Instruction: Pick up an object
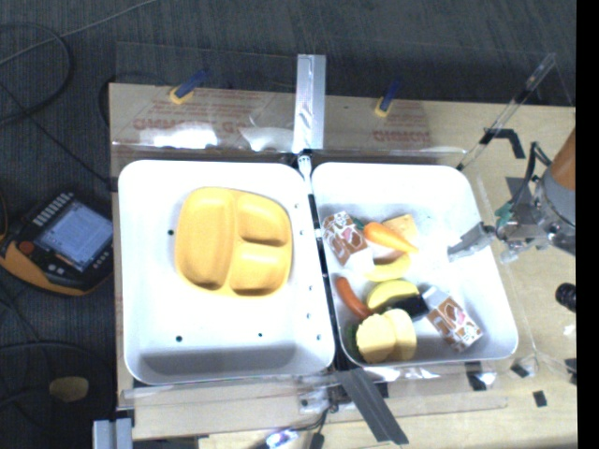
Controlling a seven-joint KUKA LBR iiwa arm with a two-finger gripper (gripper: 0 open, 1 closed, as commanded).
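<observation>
You see the arm (562, 199) at the right: a grey body with an orange band at its upper part, black cabling looped beside it, small teal marks on the wrist block, and a pale grey metal gripper (465, 243) finger

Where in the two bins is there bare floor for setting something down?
Left bin: bare floor rings the yellow tray, widest along its near wall. Right bin: free strip along the far wall; toy food crowds the middle and near-left corner.
</observation>
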